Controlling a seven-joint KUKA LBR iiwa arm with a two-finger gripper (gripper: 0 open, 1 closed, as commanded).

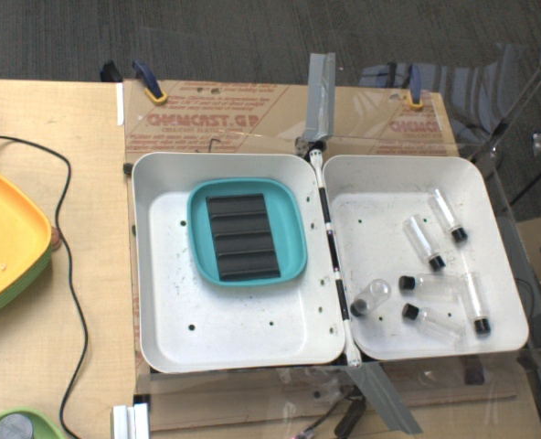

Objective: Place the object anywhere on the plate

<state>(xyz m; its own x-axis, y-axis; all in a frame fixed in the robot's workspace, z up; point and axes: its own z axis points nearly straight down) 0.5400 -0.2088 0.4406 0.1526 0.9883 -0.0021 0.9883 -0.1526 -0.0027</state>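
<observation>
in the two white bins: plate and vials, present layout

on the bench, the two shallow white plastic bins sit side by side, their inner walls touching along a central seam.

1. left white bin (161, 318). it holds a teal, rounded-rectangular plastic plate (293, 236), placed in the far half of the bin floor. a dark grey ribbed rectangular insert (243, 236) lies flat in the plate's well, its ribs running across the plate. nothing else rests on the plate.

2. right white bin (362, 199). it holds the task objects: small clear plastic vials with black caps, all lying on their sides, all well apart from the plate.
- one capped vial (446, 213) lies toward the far right, with its cap toward the near side.
- a second vial (423, 242) lies just beside it, roughly parallel.
- a third vial (472, 302) lies near the right wall, with its cap at the near end.
- a fourth vial (430, 320) lies at the near edge, with its cap pointing left.
- a fifth vial (426, 285) lies near mid-floor; its clear body is hard to make out.
- a sixth vial (371, 295) lies close to the central seam.

3. surroundings. a brown printed cardboard sheet (216, 112) lies behind the bins, held by two blue-and-yellow clamps (149, 82). a grey metal upright (321, 94) stands at the far end of the seam. on the light wooden bench top (33, 117) to the left sit stacked yellow dishes (5, 236) and a black cable (69, 291).
</observation>
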